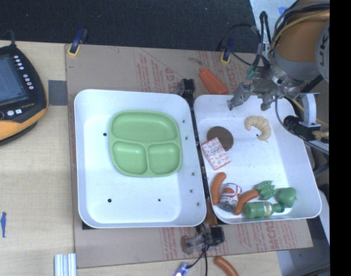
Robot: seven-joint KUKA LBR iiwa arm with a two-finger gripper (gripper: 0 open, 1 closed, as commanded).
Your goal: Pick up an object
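We are seeing the gripper [253,100] spread, holding nothing, at the right bin's [290,171] far edge; nearby croissant [259,126] looking light, rigid; we are favouring its narrow middle.

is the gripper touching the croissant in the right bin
Apart. The camera view shows bare white bin floor between the gripper and the croissant; the gripper hangs open above the bin's far edge.

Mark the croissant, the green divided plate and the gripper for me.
croissant [259,126]: camera view, middle of its curved body.
green divided plate [145,143]: camera view, central ridge between compartments.
gripper [253,100]: camera view, midway between its fingertips.
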